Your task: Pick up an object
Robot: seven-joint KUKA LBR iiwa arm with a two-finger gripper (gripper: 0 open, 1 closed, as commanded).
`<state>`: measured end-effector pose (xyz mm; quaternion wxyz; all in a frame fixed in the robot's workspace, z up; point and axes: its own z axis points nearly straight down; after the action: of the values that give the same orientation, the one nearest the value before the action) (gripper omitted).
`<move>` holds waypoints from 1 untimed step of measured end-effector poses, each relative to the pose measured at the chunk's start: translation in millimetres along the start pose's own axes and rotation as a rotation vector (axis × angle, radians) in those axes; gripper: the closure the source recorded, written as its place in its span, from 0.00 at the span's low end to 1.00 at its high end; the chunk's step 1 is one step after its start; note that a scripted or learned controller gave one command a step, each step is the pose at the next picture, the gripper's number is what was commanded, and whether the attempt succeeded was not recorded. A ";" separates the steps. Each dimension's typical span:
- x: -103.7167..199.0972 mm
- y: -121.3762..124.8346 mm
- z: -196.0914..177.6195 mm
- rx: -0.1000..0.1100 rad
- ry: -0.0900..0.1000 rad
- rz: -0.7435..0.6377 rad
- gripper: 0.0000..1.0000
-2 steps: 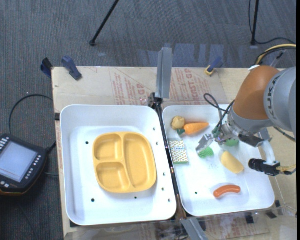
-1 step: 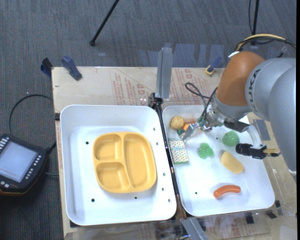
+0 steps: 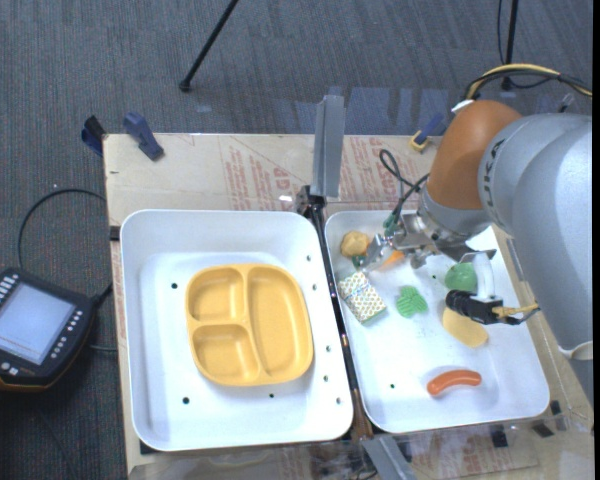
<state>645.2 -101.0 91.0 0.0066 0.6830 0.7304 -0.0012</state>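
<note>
Grey carpet surrounding plywood counter [image 3: 230, 173], two white bins sitting side by side. Left bin [image 3: 150, 248] carrying yellow divided plate [image 3: 248, 324]. Right bin [image 3: 520, 388] holding the pickables: tan lump [image 3: 355, 243] at 11 o'clock, patterned block [image 3: 362, 297] at 9, green piece [image 3: 412, 302] at centre, sausage [image 3: 453, 380] at 5. Claw [image 3: 400, 243] hovering beside tan lump; spread or pressed together, cannot tell. Approach step seemingly underway, nothing lifted. Next move calling for clean descent onto single object.

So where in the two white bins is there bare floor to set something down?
Left white bin: a bare margin rings the yellow three-compartment plate. Right white bin: bare between the checkered packet and the orange sausage toy; crowded at its far end around the gripper.
</note>
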 end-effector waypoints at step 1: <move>-33.9 -56.3 3.9 0.011 0.011 -0.056 0.00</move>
<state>591.4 -138.6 87.1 -0.0013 0.6625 0.7491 -0.0015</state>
